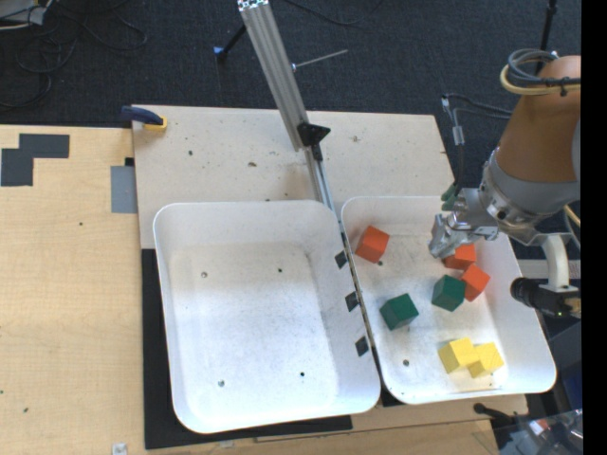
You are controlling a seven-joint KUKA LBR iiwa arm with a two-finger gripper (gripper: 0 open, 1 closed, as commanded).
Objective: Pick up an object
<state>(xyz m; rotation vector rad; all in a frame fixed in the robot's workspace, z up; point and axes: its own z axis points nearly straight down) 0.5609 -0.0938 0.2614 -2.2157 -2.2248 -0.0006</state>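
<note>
My gripper [450, 242] hangs low over the right bin [531, 373], near its right side. Just below and to its right lies a small orange block [465, 255], touching or nearly touching the gripper; I cannot tell which. A second orange block [475, 281] lies close under that one, beside a dark green block [448, 293]. Another orange block [372, 244] sits near the bin's left wall. A green cube [399, 311] rests in the middle, and a yellow piece [470, 356] lies near the front edge.
The left bin [190, 254] stands next to the right one, with black clips along the shared wall. A slanted aluminium rail [281, 74] rises behind the bins. The arm's orange band [541, 131] looms over the right bin's far right.
</note>
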